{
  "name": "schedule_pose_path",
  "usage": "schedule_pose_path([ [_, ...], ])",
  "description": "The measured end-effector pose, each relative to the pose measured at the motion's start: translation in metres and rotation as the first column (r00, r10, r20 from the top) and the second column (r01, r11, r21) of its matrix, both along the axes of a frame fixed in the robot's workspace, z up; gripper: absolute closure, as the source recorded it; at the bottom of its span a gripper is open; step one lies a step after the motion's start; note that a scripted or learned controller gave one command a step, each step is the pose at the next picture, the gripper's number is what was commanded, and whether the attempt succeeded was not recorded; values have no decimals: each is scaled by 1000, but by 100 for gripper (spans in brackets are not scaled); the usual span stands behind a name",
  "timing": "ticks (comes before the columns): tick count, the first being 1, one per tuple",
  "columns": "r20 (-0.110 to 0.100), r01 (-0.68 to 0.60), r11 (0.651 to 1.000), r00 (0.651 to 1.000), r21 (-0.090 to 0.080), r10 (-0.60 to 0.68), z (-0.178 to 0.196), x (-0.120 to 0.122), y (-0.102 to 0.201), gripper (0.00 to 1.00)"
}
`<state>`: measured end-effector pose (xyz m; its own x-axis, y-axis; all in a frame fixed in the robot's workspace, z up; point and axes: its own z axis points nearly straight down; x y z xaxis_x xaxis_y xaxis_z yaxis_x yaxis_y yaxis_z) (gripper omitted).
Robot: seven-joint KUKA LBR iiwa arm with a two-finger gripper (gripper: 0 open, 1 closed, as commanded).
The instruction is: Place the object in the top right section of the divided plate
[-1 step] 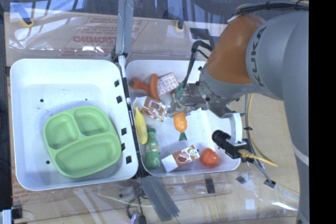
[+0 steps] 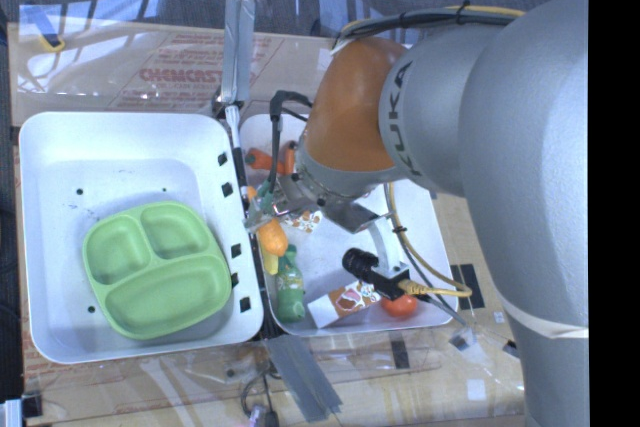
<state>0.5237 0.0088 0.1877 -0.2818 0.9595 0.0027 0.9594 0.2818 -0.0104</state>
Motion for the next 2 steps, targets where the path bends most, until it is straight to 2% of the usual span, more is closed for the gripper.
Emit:
schedule_pose_path([
  [1,5,-237,971,971,0,237,1,52,69,100],
  [2,5,-238,971,971,0,238,1,52,69,0],
])
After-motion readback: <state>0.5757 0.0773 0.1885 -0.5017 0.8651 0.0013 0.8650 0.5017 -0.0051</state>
